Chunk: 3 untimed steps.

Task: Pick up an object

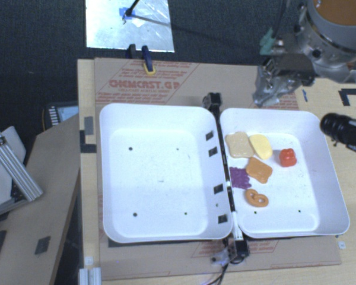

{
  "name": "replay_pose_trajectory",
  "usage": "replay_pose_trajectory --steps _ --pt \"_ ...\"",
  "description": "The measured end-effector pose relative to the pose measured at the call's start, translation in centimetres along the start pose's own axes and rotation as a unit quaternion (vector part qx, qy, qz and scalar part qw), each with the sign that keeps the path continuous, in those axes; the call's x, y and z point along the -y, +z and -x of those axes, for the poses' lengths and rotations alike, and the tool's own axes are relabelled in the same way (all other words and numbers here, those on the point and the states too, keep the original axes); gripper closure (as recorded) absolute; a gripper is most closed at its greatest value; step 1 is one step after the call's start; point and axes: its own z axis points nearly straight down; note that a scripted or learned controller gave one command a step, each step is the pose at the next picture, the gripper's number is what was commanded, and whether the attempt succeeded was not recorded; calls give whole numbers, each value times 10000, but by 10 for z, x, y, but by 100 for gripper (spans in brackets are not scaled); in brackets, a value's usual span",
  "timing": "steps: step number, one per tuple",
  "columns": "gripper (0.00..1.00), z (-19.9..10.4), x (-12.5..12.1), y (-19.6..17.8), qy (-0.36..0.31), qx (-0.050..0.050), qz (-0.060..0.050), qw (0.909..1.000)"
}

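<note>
Several small toy foods lie in the right bin (pixel 320 215): a tan bread slice (pixel 238 144), a yellow piece (pixel 261 146), a red pepper-like piece (pixel 288 157), an orange toast-shaped piece (pixel 259 170), a purple grape cluster (pixel 240 177) and an orange pretzel (pixel 256 198). My gripper (pixel 266 98) hangs above the bin's far rim, up and behind the food, apart from all of it. Nothing shows between its fingers.
The left bin (pixel 157 171) lies beside the right one, joined by a black clipped divider (pixel 219 159). Both rest on a cardboard sheet (pixel 148 79). A shiny metal plate (pixel 130 16) sits at the back, with a blue-and-yellow clamp (pixel 147 61) in front of it.
</note>
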Motion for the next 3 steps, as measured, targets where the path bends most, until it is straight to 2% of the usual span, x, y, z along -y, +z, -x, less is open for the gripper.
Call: replay_pose_trajectory --steps 3 --pt "100 4 -2 -30 -36 2 5 10000"
